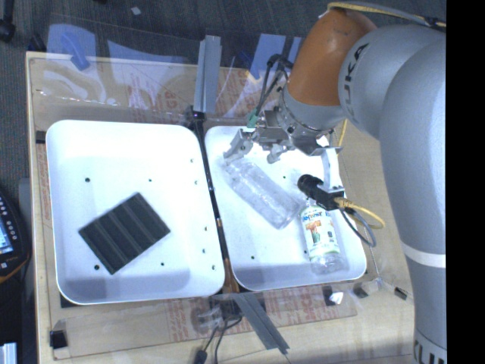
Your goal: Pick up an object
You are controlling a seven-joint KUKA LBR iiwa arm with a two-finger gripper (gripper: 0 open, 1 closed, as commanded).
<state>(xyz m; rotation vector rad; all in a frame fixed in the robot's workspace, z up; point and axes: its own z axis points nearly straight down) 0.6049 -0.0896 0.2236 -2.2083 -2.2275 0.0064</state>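
Observation:
My gripper (254, 150) hangs over the far end of the right bin (261, 260), its two fingers spread open with nothing between them. Just below it a clear plastic bottle (264, 193) lies on its side, slanting from the gripper toward the bin's middle; its upper end is right under the fingers. A small bottle with a green and orange label (322, 239) lies along the right bin's right wall. In the left bin (114, 165) a flat dark ribbed block (123, 232) rests near the front.
A black connector with a yellow cable (322, 193) hangs off the wrist above the labelled bottle. A grey post (206, 74) stands behind the ridge between the bins. The arm's large grey body (402, 150) covers the right side.

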